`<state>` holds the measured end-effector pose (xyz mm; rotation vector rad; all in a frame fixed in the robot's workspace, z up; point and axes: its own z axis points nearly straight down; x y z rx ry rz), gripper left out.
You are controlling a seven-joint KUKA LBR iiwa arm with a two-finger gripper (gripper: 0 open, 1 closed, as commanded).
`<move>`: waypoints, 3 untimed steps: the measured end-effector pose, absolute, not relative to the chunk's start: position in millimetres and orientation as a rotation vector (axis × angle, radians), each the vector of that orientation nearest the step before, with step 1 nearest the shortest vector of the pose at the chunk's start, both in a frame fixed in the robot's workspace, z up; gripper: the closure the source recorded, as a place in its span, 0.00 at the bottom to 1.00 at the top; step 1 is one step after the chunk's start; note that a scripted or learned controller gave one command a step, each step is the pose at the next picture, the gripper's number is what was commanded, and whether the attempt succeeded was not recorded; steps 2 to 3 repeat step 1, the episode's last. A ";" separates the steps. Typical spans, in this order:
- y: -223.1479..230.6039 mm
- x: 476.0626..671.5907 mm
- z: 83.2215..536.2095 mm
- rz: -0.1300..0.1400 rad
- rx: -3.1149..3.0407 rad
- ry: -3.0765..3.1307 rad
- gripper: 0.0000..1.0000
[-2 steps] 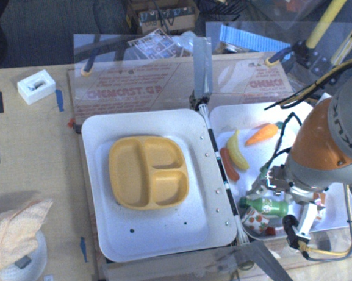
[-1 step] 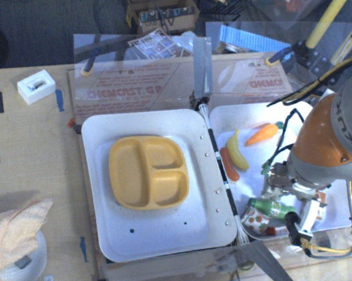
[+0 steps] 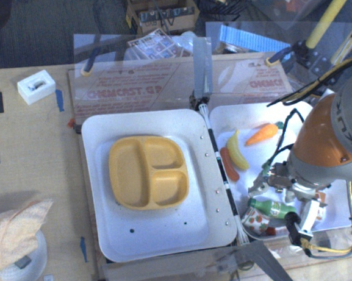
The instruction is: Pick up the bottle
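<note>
Green plastic bottle (image 3: 272,208) lying on side at near edge of right white bin (image 3: 345,217), beside yellow banana (image 3: 237,150) and orange carrot (image 3: 262,133). Pincer (image 3: 277,190) poised just above bottle; grip state cannot be told. Descent to be centred across bottle's body, neighbouring clutter avoided, closure confirmed before lift.

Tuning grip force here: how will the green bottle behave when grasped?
The green bottle lies on its side in the right bin, so it would probably roll if nudged. It looks smooth, likely slippery. It seems small, probably light.
</note>
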<state>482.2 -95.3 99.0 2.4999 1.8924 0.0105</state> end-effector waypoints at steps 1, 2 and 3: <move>-95.1 480.9 88.2 0.006 2.443 1.973 0.00; -95.1 480.9 88.2 0.006 2.443 1.973 0.00; -95.1 480.9 88.2 0.006 2.443 1.973 0.00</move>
